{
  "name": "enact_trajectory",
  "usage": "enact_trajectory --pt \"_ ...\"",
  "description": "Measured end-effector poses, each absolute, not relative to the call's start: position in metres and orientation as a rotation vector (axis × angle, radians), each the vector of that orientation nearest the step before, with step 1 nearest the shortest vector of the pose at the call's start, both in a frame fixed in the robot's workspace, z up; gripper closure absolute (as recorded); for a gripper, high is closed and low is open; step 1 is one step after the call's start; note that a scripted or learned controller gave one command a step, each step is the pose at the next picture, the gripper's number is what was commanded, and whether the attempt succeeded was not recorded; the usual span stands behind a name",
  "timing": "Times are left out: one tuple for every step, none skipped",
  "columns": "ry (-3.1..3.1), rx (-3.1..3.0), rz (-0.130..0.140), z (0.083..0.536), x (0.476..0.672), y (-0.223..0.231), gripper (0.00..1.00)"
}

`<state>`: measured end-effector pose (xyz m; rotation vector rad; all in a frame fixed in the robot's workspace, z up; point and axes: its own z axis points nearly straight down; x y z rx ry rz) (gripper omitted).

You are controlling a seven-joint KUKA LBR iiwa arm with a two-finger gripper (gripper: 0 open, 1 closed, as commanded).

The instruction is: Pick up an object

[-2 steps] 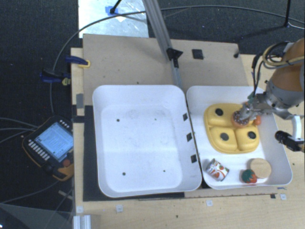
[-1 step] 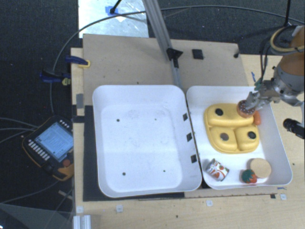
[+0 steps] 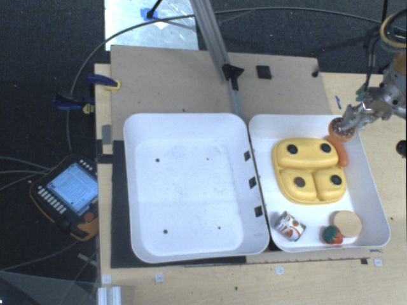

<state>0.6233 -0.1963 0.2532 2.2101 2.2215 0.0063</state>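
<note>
near the front of the right bin lie a small can and a tan disc. behind the yellow tray, the pincer, grip state unclear, meets an orange piece at the wall; it may slip.

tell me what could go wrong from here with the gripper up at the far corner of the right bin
The gripper sits over an orange item wedged between the bin wall and the yellow tray, so its fingers may strike the rim or the tray. The item lies largely under the gripper, so a grasp could slip or miss.
</note>
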Motion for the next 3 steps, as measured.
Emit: enact_trajectory --pt "2.223 2.210 0.006 0.301 0.625 -0.196 1.00" --pt "2.232 2.212 0.001 0.279 0.611 -0.147 1.00" --pt "2.231 2.212 0.003 0.279 0.597 -0.100 1.00"
